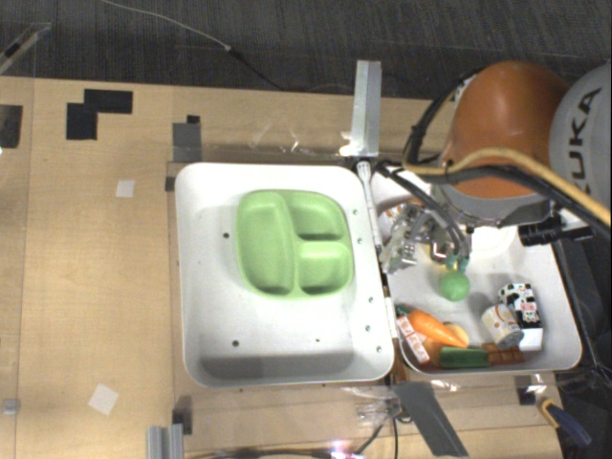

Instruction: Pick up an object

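The metal two-finger gripper (421,242) hovers in the right white bin (564,347) just above the small green ball (453,284), seemingly approaching; next it must descend and grasp.

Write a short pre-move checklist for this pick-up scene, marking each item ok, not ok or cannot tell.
1. End effector is over the right bin: ok.
2. Objects are there to pick, a green ball, a carrot and a cow-patterned toy: ok.
3. Something is already held: cannot tell.
4. Ball lies apart from the carrot: ok.
5. Green tray rests in the left bin, away from the arm: ok.
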Tool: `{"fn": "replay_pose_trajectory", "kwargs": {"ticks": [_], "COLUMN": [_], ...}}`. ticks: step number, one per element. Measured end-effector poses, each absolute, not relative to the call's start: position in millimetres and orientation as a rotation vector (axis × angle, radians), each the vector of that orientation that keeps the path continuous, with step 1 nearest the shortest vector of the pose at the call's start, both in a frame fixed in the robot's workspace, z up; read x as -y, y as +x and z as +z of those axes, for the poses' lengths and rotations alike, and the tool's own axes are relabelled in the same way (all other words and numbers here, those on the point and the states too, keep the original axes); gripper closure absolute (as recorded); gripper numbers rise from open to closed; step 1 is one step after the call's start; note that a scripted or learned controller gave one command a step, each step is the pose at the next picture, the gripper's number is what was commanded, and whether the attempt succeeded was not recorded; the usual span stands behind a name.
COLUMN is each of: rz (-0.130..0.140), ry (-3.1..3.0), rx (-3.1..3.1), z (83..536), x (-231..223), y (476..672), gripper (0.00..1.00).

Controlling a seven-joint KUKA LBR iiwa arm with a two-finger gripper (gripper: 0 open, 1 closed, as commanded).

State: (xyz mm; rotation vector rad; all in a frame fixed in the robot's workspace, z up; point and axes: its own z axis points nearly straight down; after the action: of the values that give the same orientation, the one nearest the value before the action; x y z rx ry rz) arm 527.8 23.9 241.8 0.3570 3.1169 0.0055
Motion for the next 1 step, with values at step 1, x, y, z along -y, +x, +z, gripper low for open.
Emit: {"fn": "replay_pose_trajectory", "kwargs": {"ticks": [1], "rz": [-0.001], "ry": [0.176], "rx": [-3.127], "z": [251.7], "x": [41.1], "y": [545.7], "gripper": [1.0]}}
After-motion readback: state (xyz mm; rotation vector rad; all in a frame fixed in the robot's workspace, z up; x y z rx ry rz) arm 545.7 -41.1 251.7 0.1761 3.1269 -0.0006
